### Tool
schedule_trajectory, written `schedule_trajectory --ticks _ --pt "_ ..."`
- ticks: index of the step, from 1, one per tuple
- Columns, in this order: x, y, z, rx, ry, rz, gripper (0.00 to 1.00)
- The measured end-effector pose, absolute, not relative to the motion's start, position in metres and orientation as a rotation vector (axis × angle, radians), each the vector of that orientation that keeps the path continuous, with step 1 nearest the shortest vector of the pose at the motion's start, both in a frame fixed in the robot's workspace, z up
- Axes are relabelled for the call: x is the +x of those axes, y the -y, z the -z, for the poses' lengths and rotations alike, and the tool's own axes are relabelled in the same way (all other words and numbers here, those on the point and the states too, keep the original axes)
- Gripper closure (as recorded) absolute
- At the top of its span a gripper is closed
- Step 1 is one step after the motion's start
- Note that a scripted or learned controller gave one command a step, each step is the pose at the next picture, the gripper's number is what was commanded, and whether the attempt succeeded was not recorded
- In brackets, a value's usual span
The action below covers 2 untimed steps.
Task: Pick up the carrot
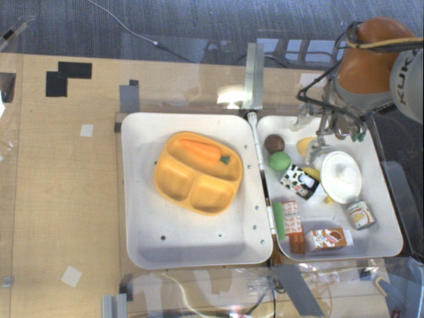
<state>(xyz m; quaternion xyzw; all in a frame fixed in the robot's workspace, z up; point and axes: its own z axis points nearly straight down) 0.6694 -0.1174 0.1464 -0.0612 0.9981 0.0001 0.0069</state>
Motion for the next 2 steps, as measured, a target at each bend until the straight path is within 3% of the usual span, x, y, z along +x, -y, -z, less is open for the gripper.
schedule_trajectory --ticks 1,2 --pt "0.6715 0.1247 -0.0909 -0.278 -3.122 0.004 0.00" --pt "0.6698 0.1185 -0.0903 0.055 -3.147 -0.008 0.00"
